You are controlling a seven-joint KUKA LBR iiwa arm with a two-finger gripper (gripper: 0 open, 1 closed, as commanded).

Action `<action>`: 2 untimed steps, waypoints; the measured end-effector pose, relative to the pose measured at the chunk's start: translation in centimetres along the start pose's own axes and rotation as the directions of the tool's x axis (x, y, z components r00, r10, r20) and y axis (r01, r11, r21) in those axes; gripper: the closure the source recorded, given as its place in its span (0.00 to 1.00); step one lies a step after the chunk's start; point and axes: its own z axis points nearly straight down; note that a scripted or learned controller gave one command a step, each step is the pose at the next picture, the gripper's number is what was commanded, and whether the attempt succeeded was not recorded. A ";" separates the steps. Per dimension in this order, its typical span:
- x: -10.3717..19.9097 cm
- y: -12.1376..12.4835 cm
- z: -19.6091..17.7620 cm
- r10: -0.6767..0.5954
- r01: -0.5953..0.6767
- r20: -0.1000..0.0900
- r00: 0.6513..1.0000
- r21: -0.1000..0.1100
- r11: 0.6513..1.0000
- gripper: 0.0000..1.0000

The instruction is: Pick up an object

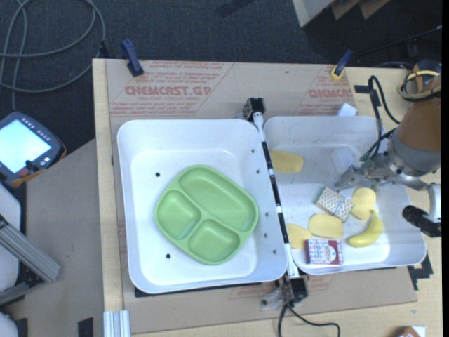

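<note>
The claw hangs low in the right bin, just above a pale yellow piece. I can't tell how it's set or whether it has anything. Beside that piece sit a patterned packet, a banana, a yellow disc and a red box. These look like light, stiff toy foods, smooth and likely slippery. Best bet: pinch the pale piece across its narrow width. The green tray fills the left bin.
</note>
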 end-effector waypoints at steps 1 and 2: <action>0.7 -5.3 0.0 0.000 0.000 0.000 1.000 -0.001 1.000 0.00; 12.6 -4.5 -10.0 -0.002 0.002 0.000 1.000 -0.003 1.000 0.00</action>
